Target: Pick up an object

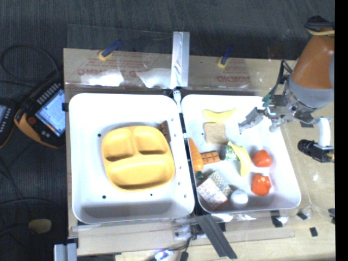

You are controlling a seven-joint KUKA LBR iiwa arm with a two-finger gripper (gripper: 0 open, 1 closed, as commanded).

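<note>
While the grey arm with its orange band (318, 64) is reaching in from the right, its two-finger gripper (260, 118) is hanging over the far right part of the right shallow white plastic bin (291, 192), with its fingers spread apart and nothing sitting between them. Just left of the gripper, a pale yellow flat piece (218, 113) and a tan slice of toy bread (215, 132) are lying near the far wall. Below the gripper, a yellow toy banana (243, 159) is lying in the middle, with two red toy tomatoes (261, 171) sitting toward the right wall, leaving a strip of bare floor along that edge. An orange toy carrot (194, 154) is pressing against the left wall, and a patterned small box (213, 188) and a white egg-shaped object (238, 198) are crowding the near edge. A yellow divided plastic tray (137, 157) is lying in the left white bin (89, 200), with open floor around it
</note>
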